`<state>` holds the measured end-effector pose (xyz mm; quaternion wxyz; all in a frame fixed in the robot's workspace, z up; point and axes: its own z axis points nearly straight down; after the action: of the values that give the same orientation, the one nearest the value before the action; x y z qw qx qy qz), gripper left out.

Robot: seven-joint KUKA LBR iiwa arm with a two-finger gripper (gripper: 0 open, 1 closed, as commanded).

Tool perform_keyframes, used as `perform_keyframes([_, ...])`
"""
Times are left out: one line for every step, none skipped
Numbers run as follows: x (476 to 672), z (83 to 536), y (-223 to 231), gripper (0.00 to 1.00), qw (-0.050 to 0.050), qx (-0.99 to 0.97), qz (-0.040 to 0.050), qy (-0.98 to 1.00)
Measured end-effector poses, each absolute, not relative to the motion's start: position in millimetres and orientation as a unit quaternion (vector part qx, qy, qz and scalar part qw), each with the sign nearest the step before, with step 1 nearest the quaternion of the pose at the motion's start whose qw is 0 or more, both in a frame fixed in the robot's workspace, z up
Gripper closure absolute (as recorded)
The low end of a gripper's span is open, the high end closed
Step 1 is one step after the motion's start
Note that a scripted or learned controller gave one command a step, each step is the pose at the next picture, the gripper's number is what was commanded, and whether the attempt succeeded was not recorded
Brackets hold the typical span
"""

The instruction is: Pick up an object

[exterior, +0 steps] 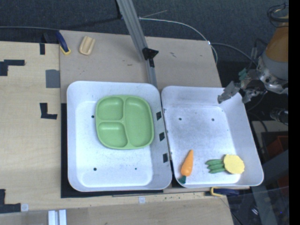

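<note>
A wooden bench (28, 121) seen from above holds two shallow white bins side by side. The left bin (77, 139) holds a light green plate (125, 122) divided into three compartments; it lies flat in the upper middle of that bin. The right bin (211, 125) holds three small toy foods near its front edge. An orange carrot (187, 162) with a green tip lies tilted at the front left of this bin. To its right lies a bunch of green beans (215, 165), and just beside the beans, touching or nearly touching them, sits a yellow, round, bumpy toy (234, 164) at the front right corner.

The arm (276, 55) enters from the right, grey with an orange band. Its gripper (228, 93) hangs over the back right corner of the right bin, well apart from the three toys at the front. Nothing shows between its fingers, and whether they are apart or together cannot be told from this angle.

Behind the bins, a grey metal pole (133, 25) slants up from a black clamp (149, 54) on the bench. A small tan object (86, 45) and a blue and yellow object (63, 42) lie near the back left of the bench. Black tape marks (45, 110) dot the left side.
</note>
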<state>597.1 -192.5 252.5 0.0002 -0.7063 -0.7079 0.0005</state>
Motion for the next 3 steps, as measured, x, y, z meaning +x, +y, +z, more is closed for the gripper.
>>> perform_keyframes([597.1, 253, -193, 0.00, 0.000, -0.706, 0.0006, -0.708])
perform_keyframes([587.8, 205, -192, 0.00, 0.002, -0.707, 0.0022, -0.708])
perform_keyframes([591.4, 142, -186, 0.00, 0.003, -0.706, 0.0024, -0.708])
